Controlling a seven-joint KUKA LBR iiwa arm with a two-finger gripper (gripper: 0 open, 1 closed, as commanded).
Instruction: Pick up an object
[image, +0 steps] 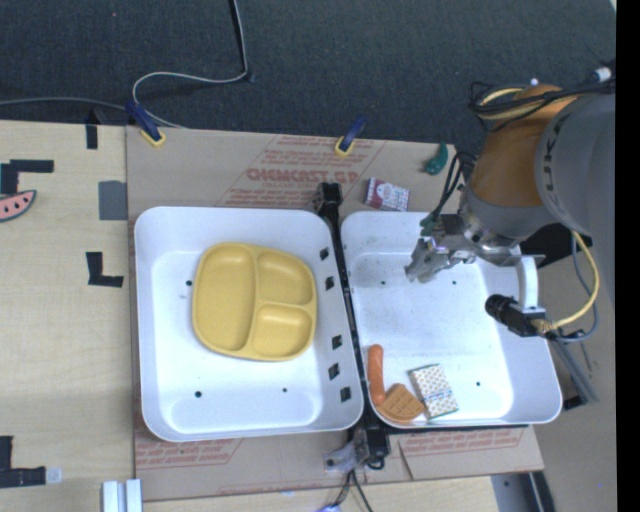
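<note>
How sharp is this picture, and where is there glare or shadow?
Camera view: soft overall; the gripper is blurred; the left bin looks washed out around the yellow tray; faint shadow under the arm on the right bin; the patterned packet shows little detail.

Plate (254, 301) in left bin (160, 330); packet (434, 390) in right bin (500, 395).

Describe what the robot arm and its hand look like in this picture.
The arm is bulky grey with a broad orange band above the wrist. Yellowish and black cables loop beside it. Its hand is a small grey metal piece; a black cylindrical fitting sticks out nearby.
</note>
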